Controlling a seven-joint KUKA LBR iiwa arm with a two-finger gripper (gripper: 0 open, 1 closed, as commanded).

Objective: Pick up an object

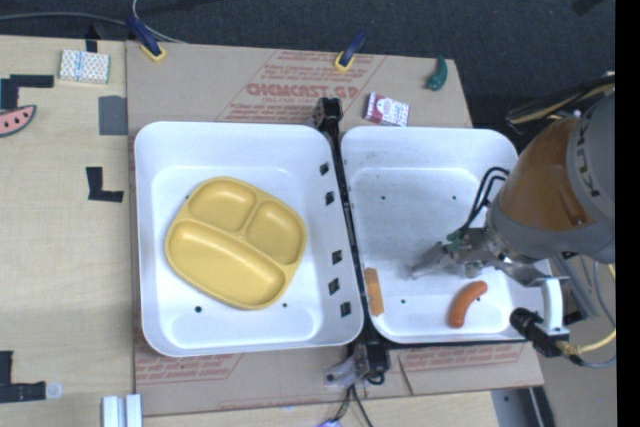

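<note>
Sausage (pixel 466 303) lies at five o'clock in the right bin (pixel 420 150); the claw (pixel 425 262), just beside it, grips nothing I can tell.

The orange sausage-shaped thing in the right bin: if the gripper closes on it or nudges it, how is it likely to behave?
The sausage is rounded and slightly curved, so a nudge would probably roll or spin it on the smooth bin floor. It looks like a small toy, so likely light. Its glossy, tapered ends may slip from the gripper; mid-body seems safer.
</note>
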